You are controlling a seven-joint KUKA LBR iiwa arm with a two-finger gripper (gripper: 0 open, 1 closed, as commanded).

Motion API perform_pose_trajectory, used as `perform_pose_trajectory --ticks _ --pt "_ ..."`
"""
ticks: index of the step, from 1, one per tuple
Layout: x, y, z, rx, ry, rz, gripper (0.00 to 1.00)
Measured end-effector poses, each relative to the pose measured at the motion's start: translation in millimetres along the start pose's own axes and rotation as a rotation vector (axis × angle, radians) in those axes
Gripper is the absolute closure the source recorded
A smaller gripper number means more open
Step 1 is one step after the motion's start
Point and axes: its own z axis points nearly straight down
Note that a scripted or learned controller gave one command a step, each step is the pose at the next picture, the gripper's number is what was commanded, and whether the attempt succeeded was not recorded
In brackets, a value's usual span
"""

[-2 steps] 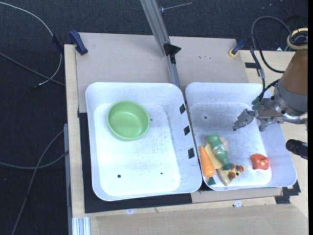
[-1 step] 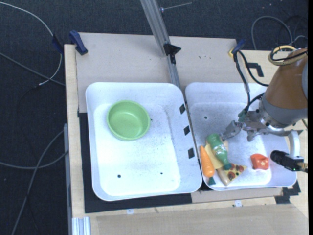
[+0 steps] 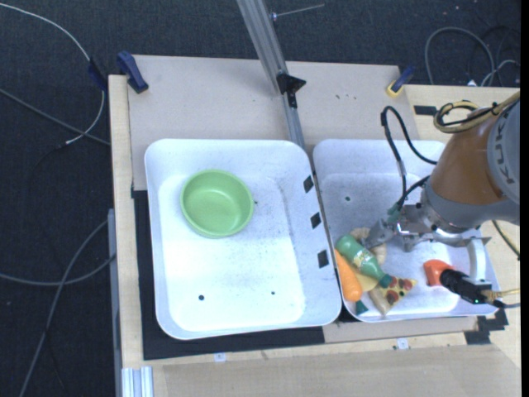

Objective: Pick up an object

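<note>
Two shallow white bins sit side by side on the tabletop. The left bin holds a light green bowl, upright, in its upper left part; the rest of its floor is bare apart from dark specks. The right bin has its contents gathered in its lower left corner: an orange carrot-shaped piece lying along the bin's left wall, a green bottle-like toy just beside and partly over it, and a small brown and multicoloured cluster touching them, too small to name. An orange-red piece lies apart, toward the bin's lower right.

The grey arm with its orange band reaches in over the right bin, and the claw is low there, just above and right of the green toy. Whether the claw is open or closed cannot be told, and nothing is seen in its hold.

The tabletop is pale wood with blue clamps at its far corners and a metal pole rising from its far edge. Dark carpet with loose cables surrounds it. No writing is legible.
</note>
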Motion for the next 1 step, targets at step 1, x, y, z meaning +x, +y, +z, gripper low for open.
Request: perform_pose_trajectory --ticks 1 --pt "0.2 2.3 -16.5 -0.010 0.000 0.001 1.00"
